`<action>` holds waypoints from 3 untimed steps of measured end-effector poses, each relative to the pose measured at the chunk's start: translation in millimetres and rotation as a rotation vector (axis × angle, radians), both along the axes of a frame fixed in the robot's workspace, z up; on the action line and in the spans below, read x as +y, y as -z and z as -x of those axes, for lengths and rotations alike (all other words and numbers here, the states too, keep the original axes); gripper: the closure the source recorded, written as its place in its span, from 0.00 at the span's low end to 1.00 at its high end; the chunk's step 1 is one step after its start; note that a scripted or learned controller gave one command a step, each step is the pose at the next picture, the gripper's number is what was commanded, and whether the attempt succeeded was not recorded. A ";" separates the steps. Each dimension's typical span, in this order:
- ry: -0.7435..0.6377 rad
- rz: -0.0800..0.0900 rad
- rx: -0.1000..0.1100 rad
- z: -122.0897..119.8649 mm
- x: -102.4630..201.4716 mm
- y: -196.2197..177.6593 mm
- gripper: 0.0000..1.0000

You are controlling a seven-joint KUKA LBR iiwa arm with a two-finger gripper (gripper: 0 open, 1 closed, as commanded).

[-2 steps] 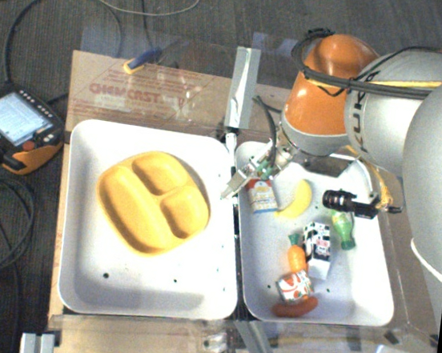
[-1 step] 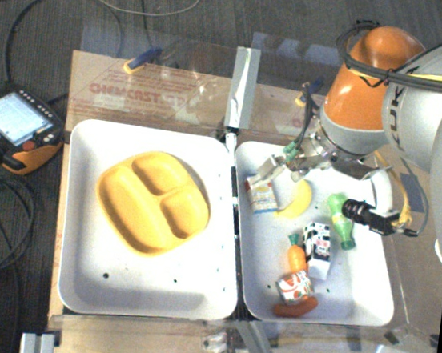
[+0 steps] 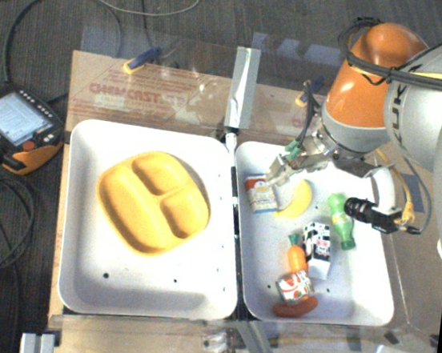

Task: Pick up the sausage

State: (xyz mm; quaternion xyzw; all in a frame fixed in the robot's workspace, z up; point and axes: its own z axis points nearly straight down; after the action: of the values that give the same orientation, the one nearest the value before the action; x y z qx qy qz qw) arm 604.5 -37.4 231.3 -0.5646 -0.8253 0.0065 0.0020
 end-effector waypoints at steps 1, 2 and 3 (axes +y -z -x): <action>-0.159 -0.005 -0.006 -16.5 -84.6 -89.3 1.00; -0.088 -0.005 -0.007 4.4 -188.2 -121.1 1.00; -0.195 -0.012 -0.005 9.0 -119.0 42.4 1.00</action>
State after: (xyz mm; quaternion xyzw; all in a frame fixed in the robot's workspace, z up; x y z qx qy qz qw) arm 595.5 -156.4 188.8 -0.4816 -0.8764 0.0003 0.0024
